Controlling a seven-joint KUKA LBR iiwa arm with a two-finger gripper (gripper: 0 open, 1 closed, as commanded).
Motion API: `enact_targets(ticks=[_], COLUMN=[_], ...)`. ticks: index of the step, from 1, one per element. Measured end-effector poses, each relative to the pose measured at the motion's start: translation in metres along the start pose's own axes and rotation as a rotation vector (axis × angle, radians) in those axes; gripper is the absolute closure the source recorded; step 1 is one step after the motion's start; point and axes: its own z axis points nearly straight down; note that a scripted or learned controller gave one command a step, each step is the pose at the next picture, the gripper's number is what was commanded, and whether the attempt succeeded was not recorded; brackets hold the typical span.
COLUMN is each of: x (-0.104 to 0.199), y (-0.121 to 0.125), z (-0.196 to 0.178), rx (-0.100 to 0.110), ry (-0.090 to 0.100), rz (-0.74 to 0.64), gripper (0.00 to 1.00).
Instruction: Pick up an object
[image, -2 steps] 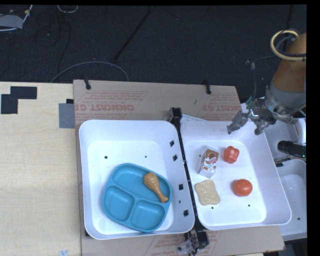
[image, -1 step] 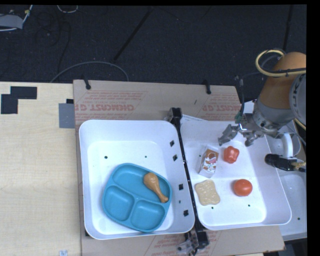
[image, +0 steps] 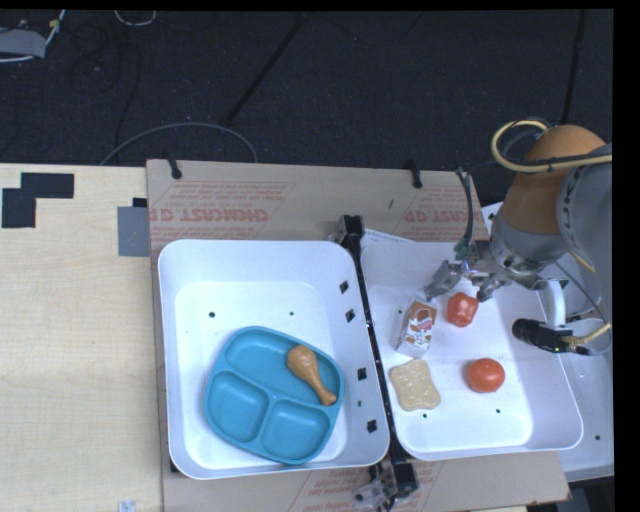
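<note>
Over the right bin (image: 560, 420), arm's open end effector (image: 463, 292) astride a small red object (image: 461, 309).

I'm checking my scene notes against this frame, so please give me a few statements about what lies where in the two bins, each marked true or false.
1. The chicken drumstick lies on the blue divided plate in the left bin. True.
2. The small carton lies in the left bin. False: it lies in the right bin, near the divider.
3. Two red items, the red piece by the gripper and the tomato, are in the right bin. True.
4. The gripper hangs above the blue divided plate. False: it is over the right bin, by the red piece.
5. The tan slice lies below the small carton in the view. True.
</note>
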Motion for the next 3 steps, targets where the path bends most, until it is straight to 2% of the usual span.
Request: enact_targets(ticks=[1, 2, 3], x=[0.001, 0.001, -0.005], y=[0.0, 0.001, 0.0], z=[0.031, 0.02, -0.024], rx=[-0.002, -0.003, -0.006], ry=[-0.001, -0.001, -0.001], rz=[0.0, -0.001, 0.004], gripper=[0.0, 1.0, 1.0])
